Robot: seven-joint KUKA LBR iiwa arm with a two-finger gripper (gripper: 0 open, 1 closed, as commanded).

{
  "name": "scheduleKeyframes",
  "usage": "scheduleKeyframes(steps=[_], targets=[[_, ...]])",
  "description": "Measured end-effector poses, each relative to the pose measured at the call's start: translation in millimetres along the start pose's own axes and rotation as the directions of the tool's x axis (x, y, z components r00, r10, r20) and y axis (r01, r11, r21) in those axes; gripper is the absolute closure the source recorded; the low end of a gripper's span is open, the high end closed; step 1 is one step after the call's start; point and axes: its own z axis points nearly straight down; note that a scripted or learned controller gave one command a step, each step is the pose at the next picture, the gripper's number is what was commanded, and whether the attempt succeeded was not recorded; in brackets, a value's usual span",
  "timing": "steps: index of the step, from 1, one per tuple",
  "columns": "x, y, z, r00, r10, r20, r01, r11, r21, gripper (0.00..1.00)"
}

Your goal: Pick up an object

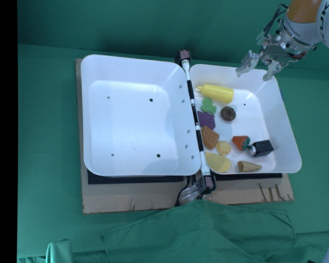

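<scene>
The cone (249, 166) lies at the right bin's (288, 154) near edge, far below the gripper (259, 68), with a black block (262, 148) and strawberry (240, 142) just behind it. The yellow bottle (217, 92) lies lower-left of the gripper, whose fingers are spread wide, holding nothing, above the bin's far rim.

You look through one fixed camera set above the bench, facing down at a slant from the near side. It stands far enough back that both white bins fit whole: the left bin (136, 115) sits near the middle of your view and the right bin (247, 120) toward its right. The cardboard sheet (128, 198) under them and the green cloth (51, 154) around them frame the scene. The arm (303, 15) enters at your upper right corner, cut off by the frame's edge.
</scene>
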Motion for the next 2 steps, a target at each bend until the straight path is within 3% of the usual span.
scheduleKeyframes(steps=[1,2], targets=[[-0.3,-6.6,103.3,1.000,0.000,-0.001,0.000,1.000,0.009,0.00],[-7.3,15.6,113.1,1.000,0.001,0.000,-0.001,1.000,-0.001,0.00]])
